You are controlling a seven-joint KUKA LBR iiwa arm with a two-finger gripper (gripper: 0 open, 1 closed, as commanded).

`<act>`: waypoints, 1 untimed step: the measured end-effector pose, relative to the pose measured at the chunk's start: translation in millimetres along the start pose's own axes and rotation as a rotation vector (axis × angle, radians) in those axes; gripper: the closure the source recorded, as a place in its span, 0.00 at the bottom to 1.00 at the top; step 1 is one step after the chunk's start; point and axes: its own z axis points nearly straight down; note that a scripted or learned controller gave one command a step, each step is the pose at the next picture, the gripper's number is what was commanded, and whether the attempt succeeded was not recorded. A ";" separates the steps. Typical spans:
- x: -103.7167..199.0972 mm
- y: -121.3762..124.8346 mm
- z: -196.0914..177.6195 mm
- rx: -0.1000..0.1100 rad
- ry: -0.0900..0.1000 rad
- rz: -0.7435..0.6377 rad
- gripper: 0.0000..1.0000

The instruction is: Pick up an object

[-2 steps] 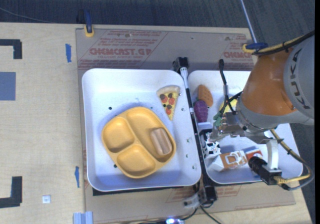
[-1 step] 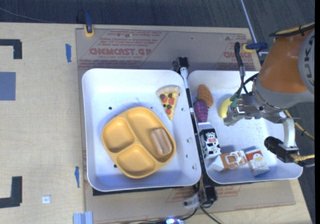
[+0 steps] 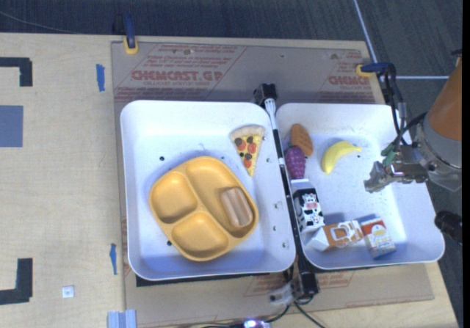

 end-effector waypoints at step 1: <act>53.3 22.0 60.0 0.005 0.003 -0.001 1.00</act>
